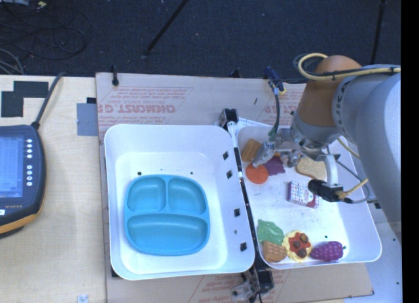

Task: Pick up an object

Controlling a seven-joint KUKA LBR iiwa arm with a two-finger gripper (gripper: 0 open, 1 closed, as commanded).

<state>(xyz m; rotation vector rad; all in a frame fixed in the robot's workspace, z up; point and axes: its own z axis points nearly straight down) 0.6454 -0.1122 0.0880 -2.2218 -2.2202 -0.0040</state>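
Jaws [270, 153] sit low in the right bin [366, 256], near its upper left corner, but from my view I cannot tell how they stand or whether they pinch anything. Just beside them I see a purple toy [275, 165] and an orange round piece [256, 175], with a tan piece [250, 150] close to the divider. A red-and-white packet [300, 194] lies mid-bin. Along the near wall sit a green leaf shape [269, 231], a waffle-like piece [274, 252], a pizza slice [298, 244] and purple grapes [326, 250]. The arm [366, 108] reaches in from the right, bent downward. A blue divided plate [167, 214] lies in the left bin [118, 164].
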